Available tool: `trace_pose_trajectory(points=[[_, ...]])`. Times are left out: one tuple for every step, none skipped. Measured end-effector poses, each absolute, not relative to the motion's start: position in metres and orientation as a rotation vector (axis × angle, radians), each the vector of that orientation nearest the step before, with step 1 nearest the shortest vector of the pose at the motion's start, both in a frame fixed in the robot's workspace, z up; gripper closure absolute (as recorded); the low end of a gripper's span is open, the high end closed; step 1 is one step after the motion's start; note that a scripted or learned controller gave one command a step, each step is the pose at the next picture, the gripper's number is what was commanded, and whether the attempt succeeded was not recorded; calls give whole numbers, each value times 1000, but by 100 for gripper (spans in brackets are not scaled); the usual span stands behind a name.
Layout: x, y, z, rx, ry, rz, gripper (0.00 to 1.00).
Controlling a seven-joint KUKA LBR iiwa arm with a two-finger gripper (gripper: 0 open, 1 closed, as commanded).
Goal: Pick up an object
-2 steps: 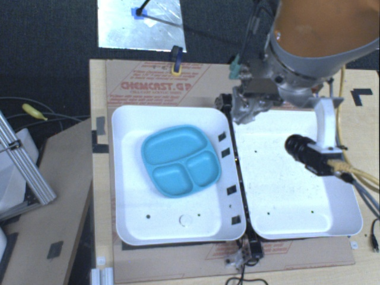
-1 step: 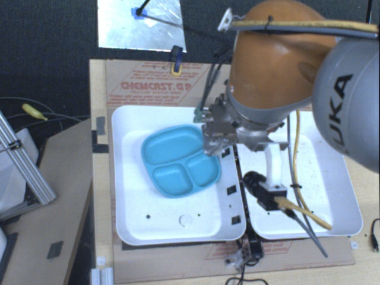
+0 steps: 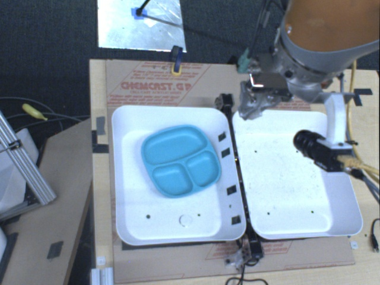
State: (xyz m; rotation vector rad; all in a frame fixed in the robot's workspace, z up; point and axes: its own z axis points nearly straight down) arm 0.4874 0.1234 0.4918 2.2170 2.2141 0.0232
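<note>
A light blue divided plate with three compartments lies flat in the left white bin, a little above the bin's middle. My gripper hangs over the far left corner of the right white bin, close to the divider between the bins. It sits to the upper right of the plate and apart from it. The grey arm with its orange band fills the upper right and hides much of the gripper.
A black cylindrical part on a white bracket juts over the right bin's right side. Black clips line the divider between the bins. Cardboard lies under both bins. A metal frame stands at the left.
</note>
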Motion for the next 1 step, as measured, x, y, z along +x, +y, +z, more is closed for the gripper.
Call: trace_pose_trajectory(points=[[486, 196, 465, 2210, 2234, 2, 100]])
